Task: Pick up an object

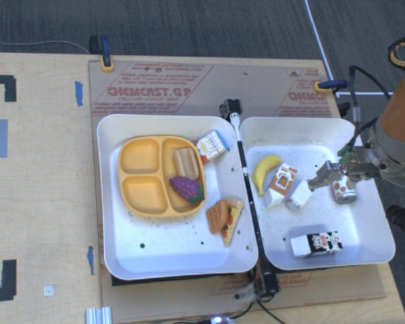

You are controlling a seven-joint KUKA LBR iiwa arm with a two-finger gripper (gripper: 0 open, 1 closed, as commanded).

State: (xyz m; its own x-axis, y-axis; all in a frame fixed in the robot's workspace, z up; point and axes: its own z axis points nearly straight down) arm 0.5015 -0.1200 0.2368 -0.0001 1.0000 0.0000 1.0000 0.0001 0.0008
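My gripper [331, 181] hangs low over the right bin [378, 248], reaching in from the right, and it looks open. One grey finger [320, 179] points left toward a small white block [299, 196]. A small red and white can [343, 192] lies just below the other side of the gripper; I see nothing held between the fingers. Left of the block are an orange and white carton [281, 181] and a banana [264, 170]. A black and white box [316, 243] lies near the bin's front.
The left bin [111, 235] holds a yellow divided plate [143, 196] with a hot dog [185, 160] and purple grapes [187, 188], a small milk carton [212, 145] and a pizza slice [225, 218]. A ridge [246, 194] separates the bins.
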